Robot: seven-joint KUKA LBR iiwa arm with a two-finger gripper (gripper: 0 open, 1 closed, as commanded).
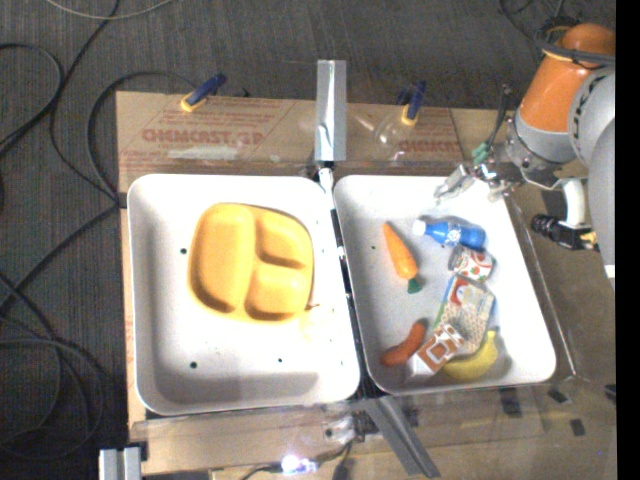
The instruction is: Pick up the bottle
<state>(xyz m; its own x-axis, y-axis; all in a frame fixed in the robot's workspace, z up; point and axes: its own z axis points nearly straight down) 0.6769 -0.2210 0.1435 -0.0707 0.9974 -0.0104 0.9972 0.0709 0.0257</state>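
Note:
The bottle (453, 233) is small and blue with a white cap. It lies on its side in the upper part of the right bin (375, 268), cap pointing left. My gripper (468, 189) hangs over the bin's far right corner, a little above and to the right of the bottle and apart from it. It is open, and nothing sits between its fingers.
An orange carrot (400, 252) lies left of the bottle. Below the bottle are small printed cartons (466, 313), a red sausage (404, 345) and a yellow banana (476, 360). The left bin (160, 368) holds a yellow divided tray (252, 261). A metal post (331, 108) stands behind the bins.

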